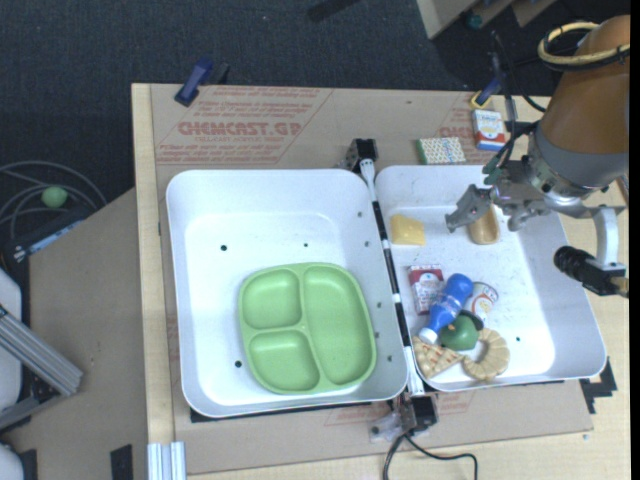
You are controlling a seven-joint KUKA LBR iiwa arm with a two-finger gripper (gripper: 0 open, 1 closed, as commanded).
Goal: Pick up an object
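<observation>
Left bin [200, 218] held one item: a green divided plate [305, 326] with three compartments, lying flat toward the near side. Right bin [570, 353] held the rest. A yellow block [407, 229] sat near the dividing wall at the far end. A tan object [485, 227] lay directly under my pincer [492, 208]; my fingers were spread apart on either side above it, nothing clamped between them. Near the front: a small red-and-white packet [426, 282], a blue bottle [449, 302] tilted across it, a green rounded piece [461, 334] touching the bottle's lower end, a waffle-patterned piece [437, 356], and a tan ring-shaped piece [490, 356] beside it.

Both bins rested on a brown board [250, 118] printed with red lettering. Dark carpet [150, 18] lay beyond it.
</observation>
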